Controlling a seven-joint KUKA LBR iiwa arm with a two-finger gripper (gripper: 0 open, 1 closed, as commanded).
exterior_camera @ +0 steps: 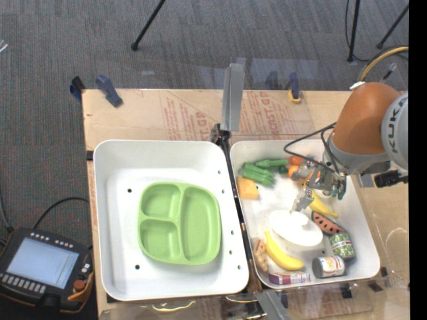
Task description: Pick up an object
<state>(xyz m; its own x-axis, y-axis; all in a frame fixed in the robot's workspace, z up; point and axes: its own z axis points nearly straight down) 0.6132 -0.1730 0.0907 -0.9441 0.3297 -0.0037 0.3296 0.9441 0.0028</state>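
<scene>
Camera view: two white bins (107,179), one green tray (179,223), two bananas (283,255), unreadable can labels (329,266), gripper (301,202) spread undeterminable.

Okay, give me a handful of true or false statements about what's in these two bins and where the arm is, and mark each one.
1. The green tray lies in the left bin. True.
2. The arm reaches over the left bin. False: it is over the right bin, with the hand above the white bowl.
3. A banana lies by the white bowl. True.
4. The green tray has a single compartment. False: it has three.
5. A watermelon slice lies in the right bin. True.
6. The cans are in the far left corner of the left bin. False: they are in the right bin's near right corner.
</scene>
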